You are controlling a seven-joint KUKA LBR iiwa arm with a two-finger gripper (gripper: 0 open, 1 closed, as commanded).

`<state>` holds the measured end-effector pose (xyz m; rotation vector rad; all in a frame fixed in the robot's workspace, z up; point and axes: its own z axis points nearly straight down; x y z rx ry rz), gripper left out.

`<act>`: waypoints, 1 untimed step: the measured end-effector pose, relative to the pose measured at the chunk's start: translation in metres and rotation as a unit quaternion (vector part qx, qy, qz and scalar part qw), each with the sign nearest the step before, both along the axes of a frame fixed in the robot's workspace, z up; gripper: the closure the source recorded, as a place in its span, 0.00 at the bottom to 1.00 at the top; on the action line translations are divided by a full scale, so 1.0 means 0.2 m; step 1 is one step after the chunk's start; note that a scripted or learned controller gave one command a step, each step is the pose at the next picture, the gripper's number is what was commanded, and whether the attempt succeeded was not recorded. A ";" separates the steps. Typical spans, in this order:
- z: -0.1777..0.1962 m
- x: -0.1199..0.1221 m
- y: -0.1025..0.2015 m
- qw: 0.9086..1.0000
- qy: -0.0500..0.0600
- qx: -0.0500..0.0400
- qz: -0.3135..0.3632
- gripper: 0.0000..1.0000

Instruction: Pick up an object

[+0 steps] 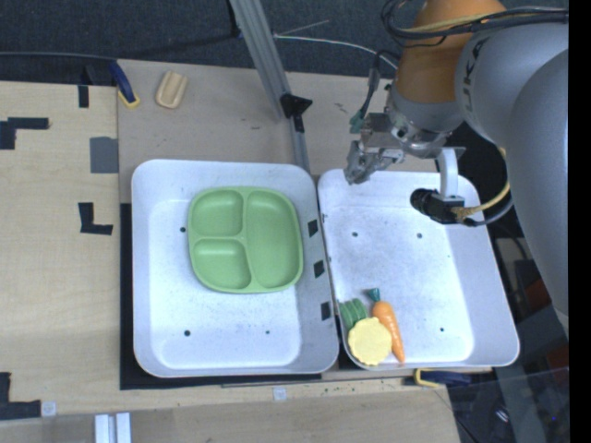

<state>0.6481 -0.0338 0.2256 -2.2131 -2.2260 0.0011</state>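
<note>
The arm [499, 72] hangs at upper right, poised above the right bin [480, 275]. The green plate [246, 239] sits centre-left. Toy vegetables [374, 330], likely targets, crowd the lower middle. The gripper [365, 166] holds nothing.

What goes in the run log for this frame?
gripper: over right bin far edge | carrot: near-left corner, ungrasped | green plate: left bin

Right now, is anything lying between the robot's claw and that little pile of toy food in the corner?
No. Between the gripper and the toy food, the camera view shows just bare right bin floor.
</note>
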 end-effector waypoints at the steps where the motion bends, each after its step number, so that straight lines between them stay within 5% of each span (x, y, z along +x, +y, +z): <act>1: 0.05 -0.03 0.28 1.000 -0.001 0.000 0.001 1.00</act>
